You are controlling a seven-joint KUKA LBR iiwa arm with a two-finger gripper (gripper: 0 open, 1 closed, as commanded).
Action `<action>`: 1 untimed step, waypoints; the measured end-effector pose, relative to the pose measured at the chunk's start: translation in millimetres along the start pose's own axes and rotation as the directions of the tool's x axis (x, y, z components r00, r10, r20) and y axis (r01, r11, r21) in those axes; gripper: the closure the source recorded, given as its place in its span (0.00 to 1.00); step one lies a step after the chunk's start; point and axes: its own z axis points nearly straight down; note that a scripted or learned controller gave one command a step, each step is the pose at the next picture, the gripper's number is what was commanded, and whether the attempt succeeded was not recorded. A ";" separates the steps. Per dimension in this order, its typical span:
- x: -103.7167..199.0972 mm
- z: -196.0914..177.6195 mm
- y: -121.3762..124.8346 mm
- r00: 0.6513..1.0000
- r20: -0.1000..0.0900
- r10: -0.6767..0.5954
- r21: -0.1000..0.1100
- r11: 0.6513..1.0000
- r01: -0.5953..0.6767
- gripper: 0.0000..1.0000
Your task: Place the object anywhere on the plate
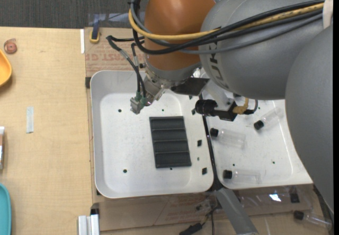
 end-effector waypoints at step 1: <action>29.7 6.2 -21.8 0.961 0.000 -0.278 -0.001 0.961 0.278 1.00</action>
